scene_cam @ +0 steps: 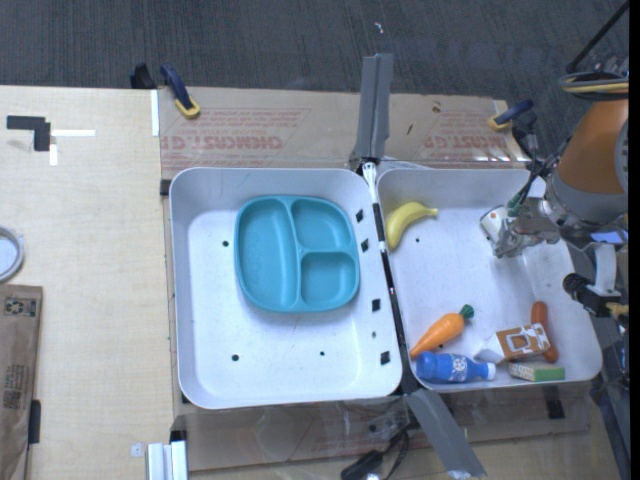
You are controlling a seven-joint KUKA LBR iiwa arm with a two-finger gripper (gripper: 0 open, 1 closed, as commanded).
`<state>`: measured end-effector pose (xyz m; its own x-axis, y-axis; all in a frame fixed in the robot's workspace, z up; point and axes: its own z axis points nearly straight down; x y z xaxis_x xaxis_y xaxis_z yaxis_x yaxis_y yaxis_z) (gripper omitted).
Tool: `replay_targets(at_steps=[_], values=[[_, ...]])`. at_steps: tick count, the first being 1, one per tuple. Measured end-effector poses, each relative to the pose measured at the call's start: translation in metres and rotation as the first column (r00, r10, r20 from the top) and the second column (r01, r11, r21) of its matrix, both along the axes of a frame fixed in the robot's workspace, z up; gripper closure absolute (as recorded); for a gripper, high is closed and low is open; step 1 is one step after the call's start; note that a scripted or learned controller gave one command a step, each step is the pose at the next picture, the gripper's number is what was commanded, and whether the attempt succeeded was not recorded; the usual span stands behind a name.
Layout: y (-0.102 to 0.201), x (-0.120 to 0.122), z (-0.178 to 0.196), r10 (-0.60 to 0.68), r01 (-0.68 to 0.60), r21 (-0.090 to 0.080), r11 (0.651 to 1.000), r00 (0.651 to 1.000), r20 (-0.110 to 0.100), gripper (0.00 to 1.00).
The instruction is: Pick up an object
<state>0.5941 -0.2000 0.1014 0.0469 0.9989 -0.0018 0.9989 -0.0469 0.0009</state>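
In the right bin (470,213), the banana (405,220) runs diagonally, tip toward the gripper (505,243); finger state unclear.

Overhead slanted view onto both bins (178,268)

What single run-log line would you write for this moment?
end effector: above right bin, upper right, nothing seen held | banana: right bin, top left | carrot, bottle: front | blue plate: left bin

I see my arm (592,158) as a bulky grey body with an orange band, ending in a pale metallic gripper (507,234) (thin cables trailing alongside).
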Motion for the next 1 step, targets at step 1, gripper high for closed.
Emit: replay_targets(at_steps=[1], values=[[0.0,-0.0001,-0.0001,0.0,0.0,0.0,1.0,1.0,0.0,0.0]])
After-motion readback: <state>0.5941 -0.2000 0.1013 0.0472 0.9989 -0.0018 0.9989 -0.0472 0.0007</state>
